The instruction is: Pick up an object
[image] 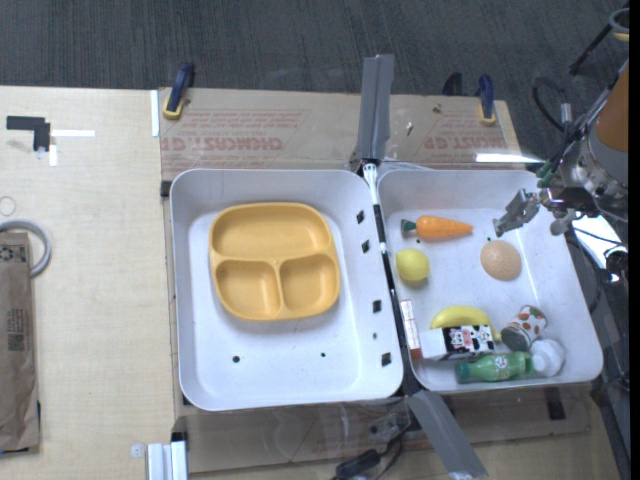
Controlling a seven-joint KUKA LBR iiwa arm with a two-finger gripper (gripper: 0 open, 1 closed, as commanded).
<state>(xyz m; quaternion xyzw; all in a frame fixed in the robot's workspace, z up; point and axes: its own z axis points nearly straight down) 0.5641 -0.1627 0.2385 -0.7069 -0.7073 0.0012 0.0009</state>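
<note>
The left bin [200, 368] carries a yellow divided plate [272, 260]; the right bin [575, 298] carries the candidates for picking, with the arm [612, 138] coming in over its far right corner; the gripper [535, 211] hangs above the bin's upper right part, grasping nothing, though whether its tips are spread or closed I cannot tell. Nearest beneath it lies the tan egg-shaped object [501, 259], well apart from the carrot [441, 228] and the lemon [411, 265]; the banana [460, 317], small carton [458, 341] and green bottle [494, 367] crowd the near edge. The egg-shaped object looks the soundest target; descend centred on it, since its round surface could squirt out sideways.
</note>
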